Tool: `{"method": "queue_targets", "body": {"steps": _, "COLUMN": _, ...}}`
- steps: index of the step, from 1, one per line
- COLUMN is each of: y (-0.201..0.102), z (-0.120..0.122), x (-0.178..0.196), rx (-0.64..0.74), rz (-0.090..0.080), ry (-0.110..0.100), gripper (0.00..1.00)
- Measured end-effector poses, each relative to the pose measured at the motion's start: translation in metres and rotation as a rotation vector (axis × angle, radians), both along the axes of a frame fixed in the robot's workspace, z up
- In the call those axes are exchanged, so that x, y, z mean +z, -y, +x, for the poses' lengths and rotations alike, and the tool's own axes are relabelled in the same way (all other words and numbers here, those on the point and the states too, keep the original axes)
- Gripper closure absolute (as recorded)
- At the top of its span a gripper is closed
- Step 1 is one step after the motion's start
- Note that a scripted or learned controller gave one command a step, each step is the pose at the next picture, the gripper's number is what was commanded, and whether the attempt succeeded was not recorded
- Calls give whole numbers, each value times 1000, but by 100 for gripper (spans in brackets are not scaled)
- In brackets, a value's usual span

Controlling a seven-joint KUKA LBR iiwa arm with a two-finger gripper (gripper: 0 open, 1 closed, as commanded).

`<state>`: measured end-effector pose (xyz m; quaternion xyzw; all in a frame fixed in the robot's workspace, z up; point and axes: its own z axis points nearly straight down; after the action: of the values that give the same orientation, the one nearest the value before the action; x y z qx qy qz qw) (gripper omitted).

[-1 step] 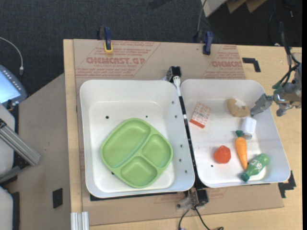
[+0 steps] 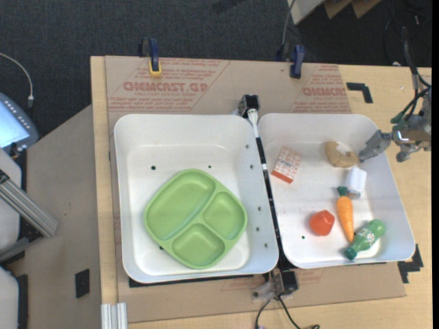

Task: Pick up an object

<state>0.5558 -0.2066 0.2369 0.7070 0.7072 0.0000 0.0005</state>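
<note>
**A:** Where is the gripper (image 2: 384, 144)?

**B:** At the right rim of the right bin (image 2: 322, 256), its grey tip reaching in over the upper right corner. Whether the jaws are spread or pressed together, I cannot tell; they are too small and dark against the rim.

**A:** What lies nearest the jaws?

**B:** A tan, bun-like toy (image 2: 340, 154), just to their left and almost touching the tip. Nothing shows between the fingers. A little below the jaws is a small white block (image 2: 356, 179), and touching its lower edge is the leafy top of a toy carrot (image 2: 345, 215), which runs downward, away from the jaws.

**A:** And further off?

**B:** Left of the carrot, close beside it, a red toy tomato (image 2: 322, 223). At the carrot's lower end, a green and white toy bottle (image 2: 364, 239) lies on its side near the bin's bottom right corner, well below the jaws. Far to the left of the jaws, near the wall between the bins, a small white and red card (image 2: 287, 164) lies flat.

**A:** Anything crowding the bun?

**B:** Only the bin's corner wall behind it; the white block is near but apart.

**A:** The other bin?

**B:** The left bin (image 2: 137, 136), well away from the jaws, holds a green divided plate (image 2: 195, 218) with three compartments, set toward its lower half.
</note>
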Motion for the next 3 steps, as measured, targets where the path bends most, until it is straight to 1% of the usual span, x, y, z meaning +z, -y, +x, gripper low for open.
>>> {"method": "queue_targets", "body": {"steps": 1, "y": 5, "z": 2, "x": -62, "rx": -1, "rz": 3, "ry": -7, "gripper": 0}}
{"method": "queue_targets", "body": {"steps": 2, "y": 9, "z": -5, "x": -123, "rx": -1, "rz": 3, "ry": -8, "gripper": 0}}
{"method": "queue_targets", "body": {"steps": 3, "y": 7, "z": -5, "x": -154, "rx": 1, "rz": 7, "ry": -6, "gripper": 0}}
